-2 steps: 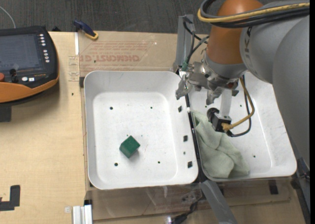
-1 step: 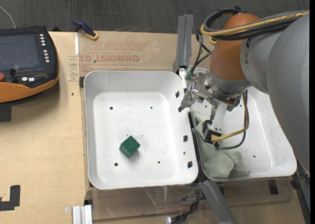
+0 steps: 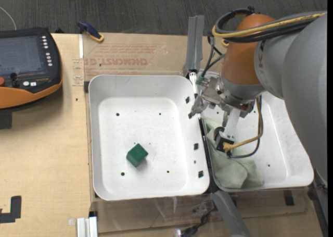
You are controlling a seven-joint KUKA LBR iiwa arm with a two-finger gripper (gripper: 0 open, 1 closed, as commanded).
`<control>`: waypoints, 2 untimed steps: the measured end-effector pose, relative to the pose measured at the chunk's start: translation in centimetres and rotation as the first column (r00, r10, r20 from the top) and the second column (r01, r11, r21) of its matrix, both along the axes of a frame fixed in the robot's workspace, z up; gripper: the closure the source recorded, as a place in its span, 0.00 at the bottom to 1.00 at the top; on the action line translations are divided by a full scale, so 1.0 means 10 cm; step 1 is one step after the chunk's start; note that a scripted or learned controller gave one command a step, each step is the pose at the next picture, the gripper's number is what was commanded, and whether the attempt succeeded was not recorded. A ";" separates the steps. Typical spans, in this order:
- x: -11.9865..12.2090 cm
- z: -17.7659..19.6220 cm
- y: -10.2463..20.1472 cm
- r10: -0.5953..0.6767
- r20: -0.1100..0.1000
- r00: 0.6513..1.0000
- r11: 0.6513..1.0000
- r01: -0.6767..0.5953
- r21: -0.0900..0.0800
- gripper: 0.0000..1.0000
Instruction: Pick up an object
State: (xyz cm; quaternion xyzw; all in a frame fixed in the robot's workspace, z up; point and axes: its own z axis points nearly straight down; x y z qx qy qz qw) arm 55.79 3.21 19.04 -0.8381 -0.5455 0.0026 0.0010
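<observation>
A small green cube lies in the left white bin, toward its front middle. A crumpled pale green cloth lies in the front left corner of the right white bin. My gripper hangs below the orange-banded wrist, over the left edge of the right bin, close to the wall between the two bins. It is just behind the cloth and far to the right of the cube. Nothing shows in its grasp, and the wrist hides part of the cloth.
An orange and grey teach pendant rests on the bench at the far left. A flat cardboard sheet lies behind the left bin. A grey upright post stands behind the gap between the bins.
</observation>
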 end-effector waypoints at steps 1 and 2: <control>-0.36 0.00 -0.43 -0.026 0.001 1.000 1.000 0.026 0.000 0.00; -0.53 0.00 -0.12 0.189 0.002 0.982 0.982 -0.189 0.001 0.00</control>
